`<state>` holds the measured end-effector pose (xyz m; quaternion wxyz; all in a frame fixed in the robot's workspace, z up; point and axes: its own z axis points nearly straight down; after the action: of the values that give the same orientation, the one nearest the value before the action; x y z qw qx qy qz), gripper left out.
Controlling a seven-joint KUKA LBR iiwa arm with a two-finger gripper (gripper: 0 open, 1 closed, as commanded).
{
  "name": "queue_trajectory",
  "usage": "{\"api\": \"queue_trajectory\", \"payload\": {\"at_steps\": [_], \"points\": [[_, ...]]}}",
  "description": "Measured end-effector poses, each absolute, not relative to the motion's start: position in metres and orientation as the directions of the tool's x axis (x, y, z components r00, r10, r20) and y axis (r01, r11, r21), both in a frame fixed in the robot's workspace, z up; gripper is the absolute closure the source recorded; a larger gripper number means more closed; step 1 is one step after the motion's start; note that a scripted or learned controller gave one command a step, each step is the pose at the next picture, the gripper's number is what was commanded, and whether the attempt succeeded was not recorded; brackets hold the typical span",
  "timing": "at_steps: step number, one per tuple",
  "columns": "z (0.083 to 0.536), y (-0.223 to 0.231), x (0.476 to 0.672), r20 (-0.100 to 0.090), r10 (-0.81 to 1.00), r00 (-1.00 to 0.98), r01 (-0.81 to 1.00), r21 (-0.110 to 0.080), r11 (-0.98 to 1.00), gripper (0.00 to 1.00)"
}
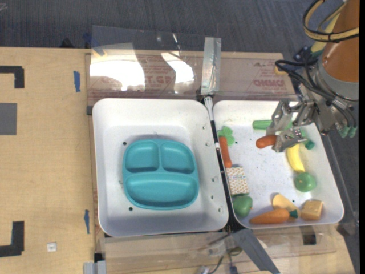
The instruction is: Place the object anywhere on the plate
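A teal divided plate (161, 173) lies in the left bin (108, 124). Over the right bin (333, 204), near its upper right part, my gripper (283, 135) hangs on the grey arm. An orange-red toy piece (265, 142) sticks out to the left from between the fingertips, so the gripper looks shut on its right end. The plate is well off to the gripper's left, past the wall between the two bins.
Around the gripper in the right bin lie a green stick (262, 124), a yellow banana (295, 158) and a green ball (305, 181). At the front are a carrot (272, 216), a tan block (312, 209) and a green pepper (242, 204). A speckled block (235, 179) sits by the divider.
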<state>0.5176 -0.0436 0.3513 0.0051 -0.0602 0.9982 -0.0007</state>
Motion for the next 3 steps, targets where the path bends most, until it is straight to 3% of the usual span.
{"api": "queue_trajectory", "payload": {"at_steps": [1, 2, 3], "points": [[0.304, -0.07, 0.531, -0.003, -0.386, -0.923, -0.386, 0.0, 0.923, 1.0], [0.249, -0.099, 0.496, -0.002, -0.612, -0.791, -0.612, -0.001, 0.791, 1.0], [0.199, -0.084, 0.526, -0.002, -0.754, -0.657, -0.754, 0.002, 0.657, 1.0]]}}
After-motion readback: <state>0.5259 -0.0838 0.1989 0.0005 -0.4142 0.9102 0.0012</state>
